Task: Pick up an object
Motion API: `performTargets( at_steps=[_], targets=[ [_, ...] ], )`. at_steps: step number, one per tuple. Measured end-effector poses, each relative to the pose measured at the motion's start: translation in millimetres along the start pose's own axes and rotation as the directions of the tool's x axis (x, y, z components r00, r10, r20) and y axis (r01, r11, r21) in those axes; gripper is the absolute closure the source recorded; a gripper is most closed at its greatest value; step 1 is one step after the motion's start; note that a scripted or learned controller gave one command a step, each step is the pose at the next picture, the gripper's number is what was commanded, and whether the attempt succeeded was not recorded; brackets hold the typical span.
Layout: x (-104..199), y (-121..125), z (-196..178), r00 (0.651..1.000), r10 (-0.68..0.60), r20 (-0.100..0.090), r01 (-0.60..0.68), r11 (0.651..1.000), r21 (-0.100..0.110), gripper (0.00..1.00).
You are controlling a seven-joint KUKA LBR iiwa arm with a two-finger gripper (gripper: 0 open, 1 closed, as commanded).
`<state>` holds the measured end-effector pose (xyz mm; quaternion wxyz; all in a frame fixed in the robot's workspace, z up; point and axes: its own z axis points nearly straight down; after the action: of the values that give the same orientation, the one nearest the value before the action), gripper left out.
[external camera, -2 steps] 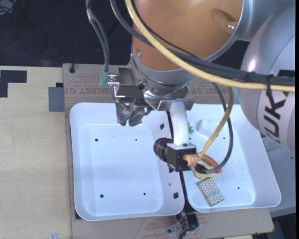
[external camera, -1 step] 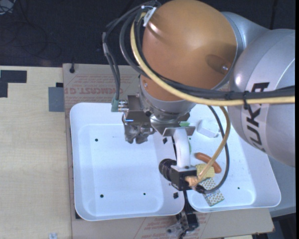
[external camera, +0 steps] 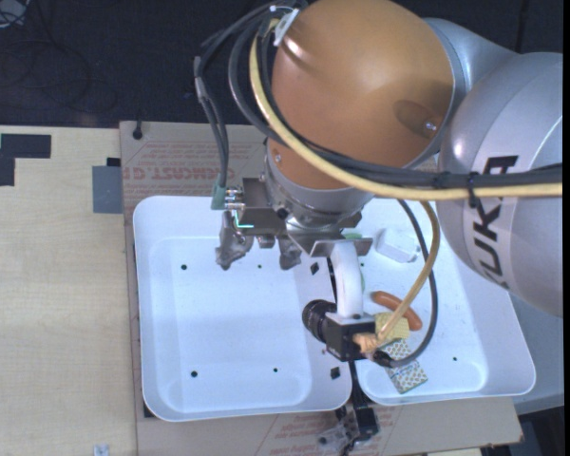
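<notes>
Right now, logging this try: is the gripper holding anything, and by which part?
Nothing shows between the gripper's fingers, which hang above the left bin.

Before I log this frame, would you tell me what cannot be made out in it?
- Gripper, camera view: small and dark under the wrist, so the state of the jaws is unclear.
- Right bin: the arm covers most of it.
- Orange object: partly behind cables, identity unclear.
- Checkered object: too small to identify.
</notes>
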<state>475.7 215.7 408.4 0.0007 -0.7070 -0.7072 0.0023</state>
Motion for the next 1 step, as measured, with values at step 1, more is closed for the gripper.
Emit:
performTargets(
  at_steps=[1],
  targets=[
    [-0.5, 0.4, -9.4, 1.0, -0.001, 0.002, 0.001, 1.0, 0.004, 1.0]
  ],
)
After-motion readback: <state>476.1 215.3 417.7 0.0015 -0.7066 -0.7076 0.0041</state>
